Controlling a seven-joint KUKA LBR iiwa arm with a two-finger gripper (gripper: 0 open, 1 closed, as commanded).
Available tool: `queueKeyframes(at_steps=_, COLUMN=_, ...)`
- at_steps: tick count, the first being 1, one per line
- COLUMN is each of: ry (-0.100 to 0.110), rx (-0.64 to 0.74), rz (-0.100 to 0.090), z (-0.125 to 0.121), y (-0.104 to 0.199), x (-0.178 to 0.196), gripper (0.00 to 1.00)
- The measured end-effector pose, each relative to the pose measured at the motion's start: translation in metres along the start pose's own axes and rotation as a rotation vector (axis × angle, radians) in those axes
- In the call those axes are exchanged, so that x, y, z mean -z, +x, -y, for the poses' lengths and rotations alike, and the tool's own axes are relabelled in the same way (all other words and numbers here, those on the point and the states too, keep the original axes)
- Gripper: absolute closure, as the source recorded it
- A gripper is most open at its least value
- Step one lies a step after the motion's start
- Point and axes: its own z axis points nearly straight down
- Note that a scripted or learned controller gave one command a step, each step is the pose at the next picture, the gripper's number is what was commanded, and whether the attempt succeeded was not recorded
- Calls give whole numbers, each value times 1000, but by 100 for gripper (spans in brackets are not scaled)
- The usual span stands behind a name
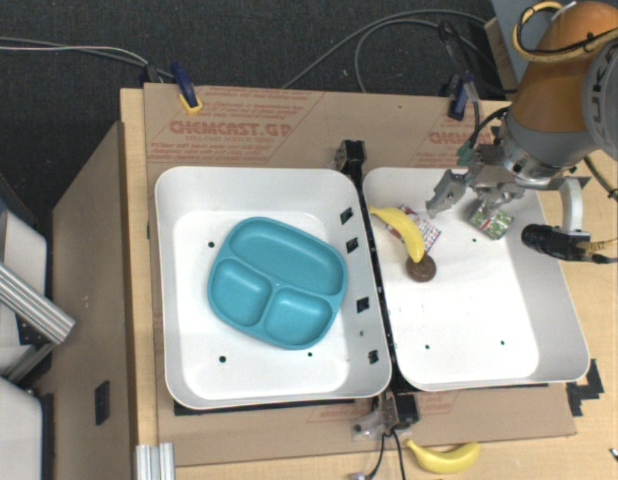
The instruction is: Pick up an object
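Reaching in from the upper right, arm bent down over the right bin (549,338), gripper (467,196) low near its upper rim, fingers spread apart, nothing between them. Just left of centre, a banana (401,232) lying in that bin beside a brown disc (420,269). Left bin (179,298) holding a teal divided plate (277,282).

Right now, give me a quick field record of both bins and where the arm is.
left bin: holds a blue divided plate
right bin: banana near its left wall, small brown round object at the banana's lower tip
gripper: over the right bin's upper part, right of the banana
outside bins: second banana at the bench's front edge
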Motion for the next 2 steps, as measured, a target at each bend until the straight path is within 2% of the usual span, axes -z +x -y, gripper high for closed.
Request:
queueKeyframes(at_steps=1, ry=-15, rx=3, rz=2, z=-3, y=0, x=9, gripper=0)
queueKeyframes(at_steps=2, ry=-10, rx=3, rz=1, z=-6, y=3, x=-53, gripper=0)
